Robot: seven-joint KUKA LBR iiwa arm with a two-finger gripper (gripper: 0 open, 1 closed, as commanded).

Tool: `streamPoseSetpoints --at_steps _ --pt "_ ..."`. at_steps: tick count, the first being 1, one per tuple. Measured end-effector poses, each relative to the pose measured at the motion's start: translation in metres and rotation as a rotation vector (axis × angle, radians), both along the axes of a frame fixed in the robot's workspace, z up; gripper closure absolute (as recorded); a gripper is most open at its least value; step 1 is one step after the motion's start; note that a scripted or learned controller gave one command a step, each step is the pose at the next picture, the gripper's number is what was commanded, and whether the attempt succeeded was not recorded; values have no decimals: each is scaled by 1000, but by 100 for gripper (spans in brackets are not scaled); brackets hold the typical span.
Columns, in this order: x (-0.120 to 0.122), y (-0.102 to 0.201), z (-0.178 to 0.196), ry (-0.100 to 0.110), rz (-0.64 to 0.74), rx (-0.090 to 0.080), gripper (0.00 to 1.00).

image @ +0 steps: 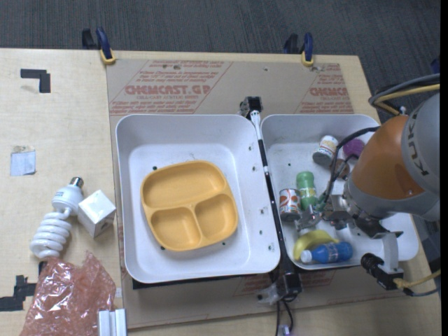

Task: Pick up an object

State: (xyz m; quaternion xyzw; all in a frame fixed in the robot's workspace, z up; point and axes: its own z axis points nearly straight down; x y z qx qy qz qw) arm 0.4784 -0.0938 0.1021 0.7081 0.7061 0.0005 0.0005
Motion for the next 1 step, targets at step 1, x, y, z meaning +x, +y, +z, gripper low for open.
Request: streamPoseSetpoints --at_steps 1 --pt "1 -1 10 -2 0 0 100"
